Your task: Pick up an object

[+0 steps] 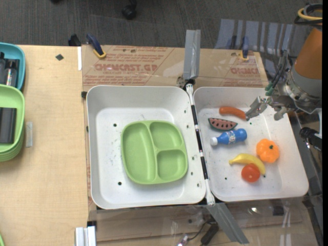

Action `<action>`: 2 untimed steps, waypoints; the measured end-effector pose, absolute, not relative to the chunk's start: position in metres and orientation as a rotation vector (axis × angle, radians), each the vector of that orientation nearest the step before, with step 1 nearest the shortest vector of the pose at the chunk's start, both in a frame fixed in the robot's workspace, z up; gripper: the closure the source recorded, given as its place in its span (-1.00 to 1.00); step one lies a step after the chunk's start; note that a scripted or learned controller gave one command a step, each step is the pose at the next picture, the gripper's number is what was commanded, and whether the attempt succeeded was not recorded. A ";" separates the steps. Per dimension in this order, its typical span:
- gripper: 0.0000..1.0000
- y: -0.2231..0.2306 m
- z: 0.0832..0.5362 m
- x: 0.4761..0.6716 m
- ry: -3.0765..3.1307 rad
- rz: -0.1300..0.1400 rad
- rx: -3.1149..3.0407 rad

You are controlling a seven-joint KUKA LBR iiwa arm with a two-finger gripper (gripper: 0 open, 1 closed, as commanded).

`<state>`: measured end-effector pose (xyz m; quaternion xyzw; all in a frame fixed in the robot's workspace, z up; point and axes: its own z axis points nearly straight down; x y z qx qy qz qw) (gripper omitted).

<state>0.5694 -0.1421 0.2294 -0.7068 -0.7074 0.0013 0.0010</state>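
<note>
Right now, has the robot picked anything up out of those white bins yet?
Not yet. All six toys lie in the right-hand white bin: orange carrot, watermelon slice, blue-and-white bottle, orange pumpkin, yellow banana, red tomato. The gripper hangs beside the carrot with nothing between its fingers. The grasp and lift remain.

Green divided plate (155, 151) in left bin (100, 137)

Your arm (307, 65) is reaching in from the right edge, its orange band showing above the grey wrist. Your gripper (266, 108) is hanging low with its two fingers (254, 109) spreading apart, holding nothing between them.
</note>
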 end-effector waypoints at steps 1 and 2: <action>-1.00 -0.040 0.190 0.549 -1.885 0.007 -2.510; 1.00 -0.042 0.198 0.549 -1.881 0.009 -2.512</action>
